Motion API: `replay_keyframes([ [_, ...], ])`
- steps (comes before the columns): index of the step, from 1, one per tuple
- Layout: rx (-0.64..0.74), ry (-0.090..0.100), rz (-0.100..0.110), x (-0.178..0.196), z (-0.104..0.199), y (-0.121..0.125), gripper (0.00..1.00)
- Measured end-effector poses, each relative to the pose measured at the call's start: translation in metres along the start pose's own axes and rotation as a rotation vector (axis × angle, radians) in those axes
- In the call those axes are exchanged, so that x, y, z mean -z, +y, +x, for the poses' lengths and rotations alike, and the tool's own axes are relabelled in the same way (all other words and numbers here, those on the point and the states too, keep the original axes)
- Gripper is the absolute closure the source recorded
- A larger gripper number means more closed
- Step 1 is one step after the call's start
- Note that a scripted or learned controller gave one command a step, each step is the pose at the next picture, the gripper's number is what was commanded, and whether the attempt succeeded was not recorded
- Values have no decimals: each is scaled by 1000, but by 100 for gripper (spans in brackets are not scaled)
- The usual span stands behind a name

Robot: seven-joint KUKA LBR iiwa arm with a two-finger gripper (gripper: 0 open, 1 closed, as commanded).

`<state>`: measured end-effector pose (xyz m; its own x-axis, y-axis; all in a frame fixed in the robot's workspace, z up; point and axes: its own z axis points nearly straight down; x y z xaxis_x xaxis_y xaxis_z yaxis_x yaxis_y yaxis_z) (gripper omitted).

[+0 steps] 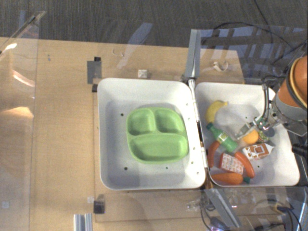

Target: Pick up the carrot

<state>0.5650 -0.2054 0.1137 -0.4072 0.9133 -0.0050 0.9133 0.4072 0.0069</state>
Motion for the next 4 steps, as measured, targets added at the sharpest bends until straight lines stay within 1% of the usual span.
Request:
replay_keyframes([
  [1, 0, 0, 0, 0, 0, 0, 0],
  [2, 67, -7, -6, -21, -20, 41, 0],
  [3, 329, 10, 25, -20, 35, 126, 0],
  [4, 69, 16, 0, -22, -3, 107, 0],
])
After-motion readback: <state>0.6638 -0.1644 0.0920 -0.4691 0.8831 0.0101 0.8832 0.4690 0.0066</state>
